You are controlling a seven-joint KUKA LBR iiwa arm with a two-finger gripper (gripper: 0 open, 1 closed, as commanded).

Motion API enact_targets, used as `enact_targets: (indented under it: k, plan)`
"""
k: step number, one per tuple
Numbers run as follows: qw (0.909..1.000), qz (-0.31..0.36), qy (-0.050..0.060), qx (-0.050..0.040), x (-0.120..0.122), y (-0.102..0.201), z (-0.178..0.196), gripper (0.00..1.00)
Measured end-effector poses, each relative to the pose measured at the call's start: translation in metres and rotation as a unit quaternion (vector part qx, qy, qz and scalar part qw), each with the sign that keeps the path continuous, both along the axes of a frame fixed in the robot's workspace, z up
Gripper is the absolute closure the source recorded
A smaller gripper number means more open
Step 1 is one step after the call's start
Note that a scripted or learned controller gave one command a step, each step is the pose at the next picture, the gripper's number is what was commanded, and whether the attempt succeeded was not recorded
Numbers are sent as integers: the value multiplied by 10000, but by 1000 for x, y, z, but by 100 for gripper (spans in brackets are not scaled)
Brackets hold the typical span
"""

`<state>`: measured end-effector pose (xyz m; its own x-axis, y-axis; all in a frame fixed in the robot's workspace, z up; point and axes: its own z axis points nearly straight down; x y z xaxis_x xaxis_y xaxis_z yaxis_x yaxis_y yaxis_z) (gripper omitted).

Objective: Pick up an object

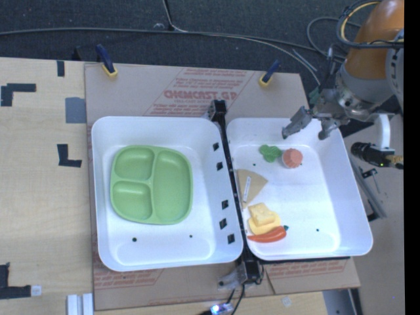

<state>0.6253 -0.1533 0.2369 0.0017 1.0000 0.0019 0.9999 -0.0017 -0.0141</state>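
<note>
My gripper (pixel 307 131) hangs over the far edge of the right bin (pixel 328 195), fingers spread open with nothing between them. Just below and left of it lie a green leafy piece (pixel 269 153) and a small red-orange round thing (pixel 293 157), side by side. Nearer the bin's left wall lies a tan wedge (pixel 250 184). A yellow block (pixel 263 215) sits against a red pepper (pixel 267 235) at the front left of that bin.
The left bin (pixel 131 241) holds a green divided plate (pixel 151 184). A black divider (pixel 226 182) runs between the bins. Two clamps (pixel 106 63) (pixel 269 74) grip the cardboard's far edge. Cables trail across the dark floor behind.
</note>
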Motion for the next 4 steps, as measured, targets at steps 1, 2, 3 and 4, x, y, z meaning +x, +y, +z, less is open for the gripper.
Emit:
enact_targets:
  k: [1,2,3,4]
  plan:
    - [10000,17,-66,-11,3,0,8,0]
    - [10000,14,-38,-12,1,1,-57,0]
    - [10000,16,-50,-18,9,-3,-113,0]
    - [10000,21,-69,-21,9,-2,-154,0]
